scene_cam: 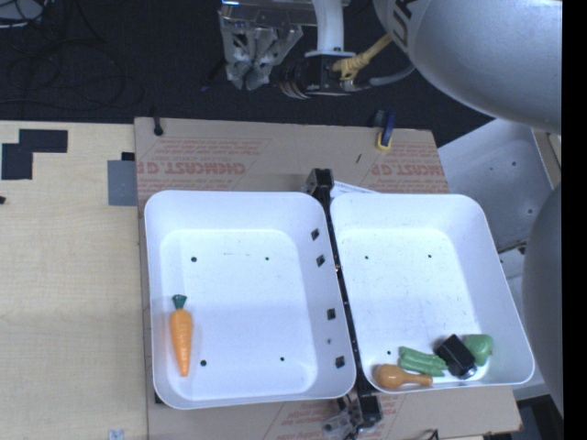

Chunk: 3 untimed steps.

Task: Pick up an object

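**Claw high above the bins, toys low in both**

The claw hangs at the top of the view, above the far edge of the bench and beyond the left bin. It carries nothing that can be seen. Its fingers point down in a grey cluster, and I cannot tell how far apart they stand. The grey arm fills the upper right corner, with cables looped near the wrist.

The two white bins sit side by side on a sheet of cardboard, touching along a black clip strip between them.

In the left bin, a carrot lies near the left wall toward the near corner, green top pointing away, orange tip toward the near rim. It lies alone, well apart from everything else.

In the right bin, four things crowd the near right corner. An orange pear-shaped toy lies by the near rim. A green pod rests just beside it, touching or nearly so. A black block lies tilted against the pod's right end, and a green lump sits just behind the block, by the right wall.

All the toys are well apart from the claw.
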Motion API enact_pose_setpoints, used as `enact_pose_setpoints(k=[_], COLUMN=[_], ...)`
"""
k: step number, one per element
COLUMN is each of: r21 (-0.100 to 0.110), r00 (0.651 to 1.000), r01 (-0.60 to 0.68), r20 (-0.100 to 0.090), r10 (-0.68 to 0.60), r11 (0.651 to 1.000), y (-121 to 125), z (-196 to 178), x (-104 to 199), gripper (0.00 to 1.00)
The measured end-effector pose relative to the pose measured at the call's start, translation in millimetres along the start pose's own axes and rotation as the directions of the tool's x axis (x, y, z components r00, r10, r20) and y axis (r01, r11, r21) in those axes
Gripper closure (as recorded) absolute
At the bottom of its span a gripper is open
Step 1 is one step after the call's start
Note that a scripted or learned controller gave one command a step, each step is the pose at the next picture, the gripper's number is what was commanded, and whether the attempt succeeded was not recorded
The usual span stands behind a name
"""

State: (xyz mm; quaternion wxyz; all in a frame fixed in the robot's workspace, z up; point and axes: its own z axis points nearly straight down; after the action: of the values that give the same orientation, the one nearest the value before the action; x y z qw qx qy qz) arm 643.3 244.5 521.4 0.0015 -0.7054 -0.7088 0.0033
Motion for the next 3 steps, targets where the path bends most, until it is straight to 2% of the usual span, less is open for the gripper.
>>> enact_pose_setpoints(k=[1,2,3], r21=[-0.002,-0.003,0.004], r00=[1.000,1.000,1.000], r01=[-0.012,0.003,-0.007], r20=[0.000,-0.003,0.002], r10=[0.012,-0.003,0.007], r11=[1.000,1.000,1.000], y=[0.2,-0.1,0.8], z=[-16.1,-15.1,40.9], x=[-87.1,3.7,-1.8], gripper=[1.00,1.00,1.00])
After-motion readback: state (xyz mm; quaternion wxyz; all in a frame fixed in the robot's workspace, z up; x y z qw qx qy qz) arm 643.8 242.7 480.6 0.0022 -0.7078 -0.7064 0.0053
